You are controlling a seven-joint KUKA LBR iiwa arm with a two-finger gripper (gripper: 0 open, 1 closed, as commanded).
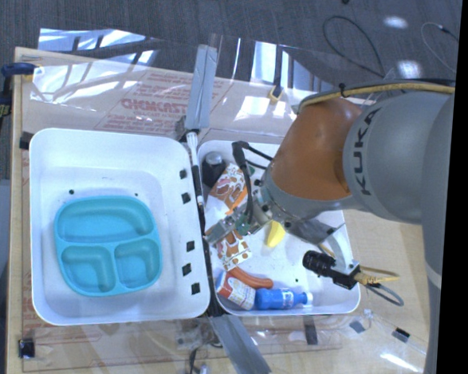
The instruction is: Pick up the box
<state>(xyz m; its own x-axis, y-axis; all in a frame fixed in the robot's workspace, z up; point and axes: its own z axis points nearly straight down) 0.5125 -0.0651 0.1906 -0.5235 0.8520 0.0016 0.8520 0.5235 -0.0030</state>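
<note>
The left bin [41, 209] holds a blue tray [106, 244] with three compartments, near its front left corner; the right bin [338, 303] holds the box [233, 226], patterned red and white, lying along its left wall; a blue bottle [284, 298] and a red item [247, 279] lie by its front edge, a yellow object [274, 235] near its middle; the gripper [252, 217] hangs over the box, and I cannot tell its state; the bench [127, 350] is light wood under clear sheet; the floor behind is dark carpet.
</note>
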